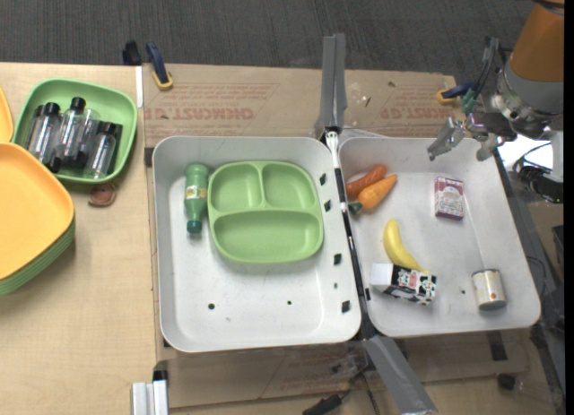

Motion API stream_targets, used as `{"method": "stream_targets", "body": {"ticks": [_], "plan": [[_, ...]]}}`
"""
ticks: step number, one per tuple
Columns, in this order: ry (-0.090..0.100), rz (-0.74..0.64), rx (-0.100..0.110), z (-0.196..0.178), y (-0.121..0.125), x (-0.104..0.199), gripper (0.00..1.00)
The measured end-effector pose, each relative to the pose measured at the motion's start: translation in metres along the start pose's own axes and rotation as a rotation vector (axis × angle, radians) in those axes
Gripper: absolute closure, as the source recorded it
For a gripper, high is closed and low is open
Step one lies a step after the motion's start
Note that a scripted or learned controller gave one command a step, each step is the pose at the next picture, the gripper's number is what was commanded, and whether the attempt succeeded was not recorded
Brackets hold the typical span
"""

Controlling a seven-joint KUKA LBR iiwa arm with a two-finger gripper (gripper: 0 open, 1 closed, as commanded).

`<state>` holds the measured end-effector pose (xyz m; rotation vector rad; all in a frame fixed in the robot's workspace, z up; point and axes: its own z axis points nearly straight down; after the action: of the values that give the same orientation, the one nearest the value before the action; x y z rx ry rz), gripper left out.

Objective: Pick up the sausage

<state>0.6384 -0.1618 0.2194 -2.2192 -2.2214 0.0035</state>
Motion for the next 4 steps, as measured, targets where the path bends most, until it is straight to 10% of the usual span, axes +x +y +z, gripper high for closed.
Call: {"method": "stream_targets", "body": {"ticks": [1,2,3,4], "plan": [[0.0,-0.223,-0.001,0.123,-0.02,0.068,0.0],[-0.001,-0.141,0.009,0.129,0.018,0.061,0.0],[0.002,-0.141,0.021,0.122,0.015,0.06,1.0],[0.002,-0.143,0.022,0.134,0.014,0.057,1.0]]}}
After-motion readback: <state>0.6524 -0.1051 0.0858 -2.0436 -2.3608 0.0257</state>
